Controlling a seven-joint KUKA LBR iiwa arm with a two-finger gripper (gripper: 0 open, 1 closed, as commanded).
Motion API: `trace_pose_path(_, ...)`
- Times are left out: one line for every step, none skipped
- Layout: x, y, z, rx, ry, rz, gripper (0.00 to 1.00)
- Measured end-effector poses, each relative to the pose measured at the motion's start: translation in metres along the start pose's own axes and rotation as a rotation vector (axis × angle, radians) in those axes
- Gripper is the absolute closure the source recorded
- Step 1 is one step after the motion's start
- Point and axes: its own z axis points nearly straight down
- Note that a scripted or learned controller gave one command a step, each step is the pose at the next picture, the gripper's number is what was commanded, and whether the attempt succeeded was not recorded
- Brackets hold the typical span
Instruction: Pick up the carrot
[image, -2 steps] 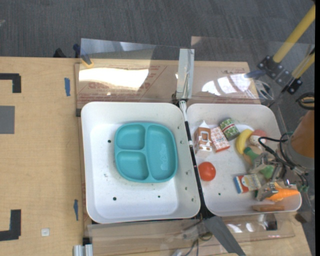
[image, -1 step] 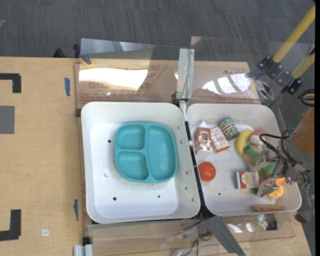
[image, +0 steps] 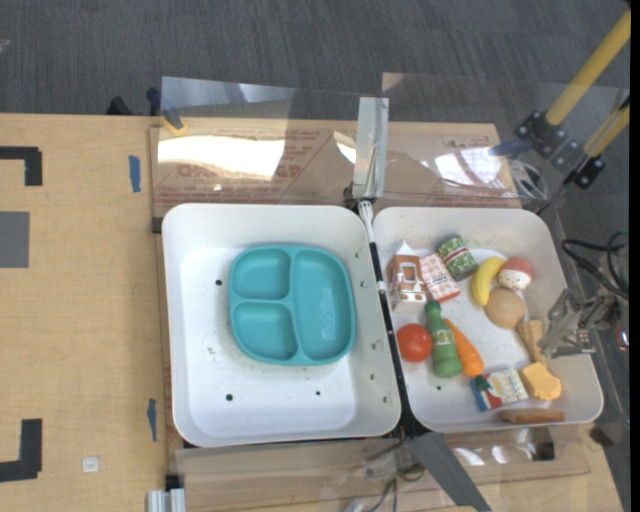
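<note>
Carrot (image: 462, 347) beside green bottle (image: 441, 345), right bin (image: 575, 300) | gripper (image: 560, 335) apart at bin's right edge | jaw state: cannot tell

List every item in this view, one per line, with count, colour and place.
Bins: 2, white, side by side on the bench.
Divided plate: 1, teal, left bin.
Carrot: 1, orange, right bin, beside the bottle.
Bottle: 1, green, right bin centre.
Tomato: 1, red, left of the bottle.
Banana: 1, yellow, right bin, upper part.
Can: 1, green, upper right bin.
Cheese wedge: 1, yellow, lower right.
Gripper: 1, grey metal, right bin's right edge.
</note>
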Motion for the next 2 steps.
trace_pose_path(0.006, 0.052, -0.02, -0.003, 0.007, 0.18, 1.0)
trace_pose_path(0.011, 0.11, 0.096, -0.002, 0.006, 0.266, 1.0)
